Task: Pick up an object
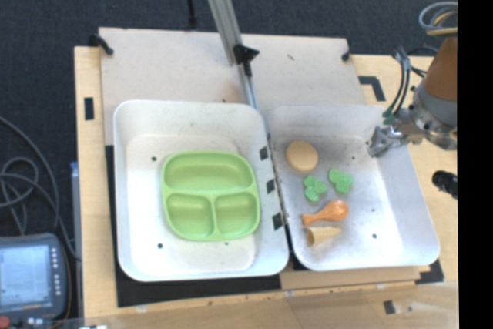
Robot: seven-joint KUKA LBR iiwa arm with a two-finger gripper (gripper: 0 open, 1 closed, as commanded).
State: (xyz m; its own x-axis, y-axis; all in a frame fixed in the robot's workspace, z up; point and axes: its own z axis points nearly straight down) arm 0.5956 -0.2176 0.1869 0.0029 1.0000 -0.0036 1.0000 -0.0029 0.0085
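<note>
In the right bin (400, 219) lie a round tan bun (302, 156), two small green pieces (313, 189) (341, 180), an orange drumstick-shaped piece (326, 212) and a beige cone (322, 235). My gripper (380, 142) hangs at the bin's upper right rim, well to the right of the bun. Nothing shows between its fingers.
The left bin (139, 166) holds a green three-compartment plate (209, 194). A slanted metal pole (223, 8) rises behind the bins and ends at a clamp (245, 54). Bare bench board lies behind both bins.
</note>
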